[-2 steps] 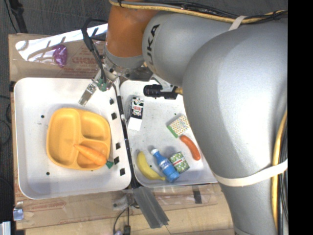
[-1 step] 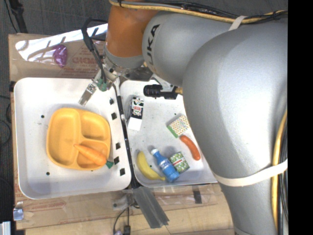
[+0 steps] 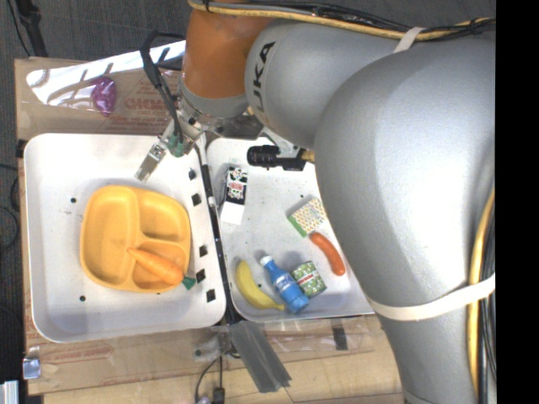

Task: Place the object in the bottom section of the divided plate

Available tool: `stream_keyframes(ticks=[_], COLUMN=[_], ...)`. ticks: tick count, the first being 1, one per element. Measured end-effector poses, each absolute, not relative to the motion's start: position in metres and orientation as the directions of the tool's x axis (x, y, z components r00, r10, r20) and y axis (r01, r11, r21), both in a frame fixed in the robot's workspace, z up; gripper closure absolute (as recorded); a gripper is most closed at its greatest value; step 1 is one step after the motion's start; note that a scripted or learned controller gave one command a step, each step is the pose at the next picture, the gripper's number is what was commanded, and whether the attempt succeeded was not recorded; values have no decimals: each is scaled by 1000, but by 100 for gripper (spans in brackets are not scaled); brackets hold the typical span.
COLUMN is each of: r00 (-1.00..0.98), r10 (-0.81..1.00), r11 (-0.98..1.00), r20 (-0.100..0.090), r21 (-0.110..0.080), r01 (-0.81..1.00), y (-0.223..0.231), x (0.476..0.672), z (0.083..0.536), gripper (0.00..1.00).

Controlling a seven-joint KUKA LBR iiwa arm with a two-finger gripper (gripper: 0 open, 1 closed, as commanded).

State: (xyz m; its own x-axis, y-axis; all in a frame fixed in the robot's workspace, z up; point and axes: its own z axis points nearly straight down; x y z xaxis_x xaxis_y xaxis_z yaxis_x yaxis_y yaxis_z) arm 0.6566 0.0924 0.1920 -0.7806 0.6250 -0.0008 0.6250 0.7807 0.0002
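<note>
My pincer (image 3: 154, 160) hangs over the left bin's (image 3: 50, 310) upper edge, above the plate (image 3: 109, 225); can't tell its opening. Carrot (image 3: 156, 265) lies in plate's bottom section. Open floor left of plate.

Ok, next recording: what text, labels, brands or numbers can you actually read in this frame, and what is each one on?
"KA", the visible end of a maker's name, in dark letters on the grey arm just below its orange band.
Red print on the cardboard strip behind the left bin: too blurred to read.
Black-and-white carton, green packet, blue bottle, checked packet: print too small to read.
</note>
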Motion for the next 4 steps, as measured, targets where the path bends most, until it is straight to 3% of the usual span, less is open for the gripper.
stream_keyframes(ticks=[4], r00=[-781], r10=[625], r11=[781], r20=[-1], r21=[0], r01=[625], y=[92], x=[657], z=[192], gripper=[0])
